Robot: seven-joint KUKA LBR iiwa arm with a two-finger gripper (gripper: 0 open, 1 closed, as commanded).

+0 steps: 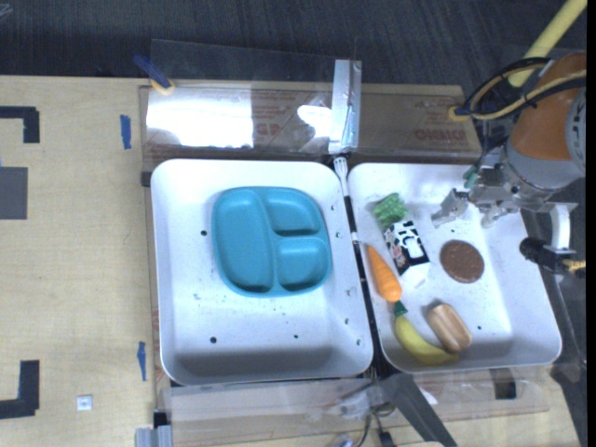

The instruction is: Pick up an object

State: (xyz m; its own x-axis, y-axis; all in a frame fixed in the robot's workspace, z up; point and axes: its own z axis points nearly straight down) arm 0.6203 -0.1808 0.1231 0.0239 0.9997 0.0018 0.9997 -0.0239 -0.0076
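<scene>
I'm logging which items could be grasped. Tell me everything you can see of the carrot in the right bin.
The carrot is a small orange toy, plastic by its look, with a green stub at its lower end. It lies flat on the floor of the right bin near the left wall, running top-left to bottom-right. A black-and-white packet lies just beside it, and the banana sits below its green end. Nothing grips it.

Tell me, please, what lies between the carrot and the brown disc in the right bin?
In the camera view, a black-and-white packet lies between the carrot and the brown disc.
</scene>
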